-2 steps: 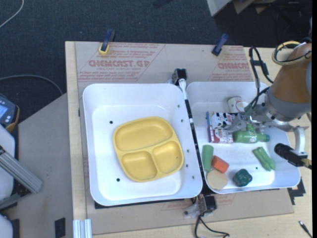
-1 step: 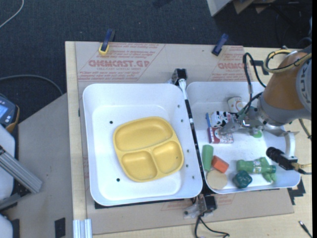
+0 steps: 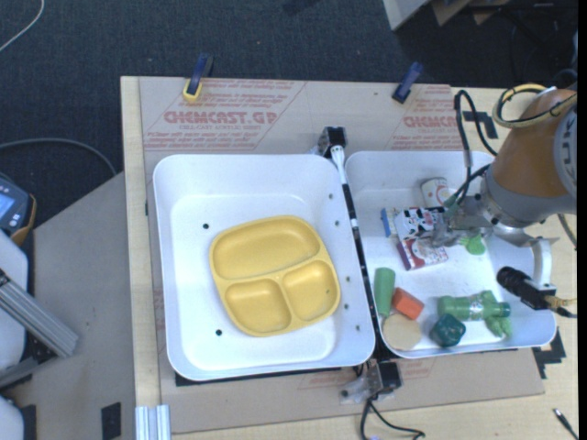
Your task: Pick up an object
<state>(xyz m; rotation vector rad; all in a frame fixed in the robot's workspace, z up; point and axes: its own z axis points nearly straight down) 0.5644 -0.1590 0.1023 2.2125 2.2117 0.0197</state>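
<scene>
The grey arm with its orange band (image 3: pixel 537 159) reaches in from the right over the right-hand shallow white bin (image 3: pixel 367 177), and its two-finger gripper (image 3: pixel 444 230) is down among the clutter near that bin's middle; whether the jaws are open, closed or gripping anything cannot be told, since the tip is small and blurred against the things below. It sits just at the flat printed card packet with red and white markings (image 3: pixel 419 236), beside a small bright green ball (image 3: pixel 474 243). Nearer the front wall lie a light green cylinder (image 3: pixel 383 280), an orange block (image 3: pixel 408 304), a round tan disc (image 3: pixel 401 333), a dark teal lump (image 3: pixel 448 330) and a clear green plastic bottle (image 3: pixel 477 308). The left-hand white bin (image 3: pixel 174 246) holds a yellow three-compartment plastic plate (image 3: pixel 273 273), well apart from the gripper
</scene>
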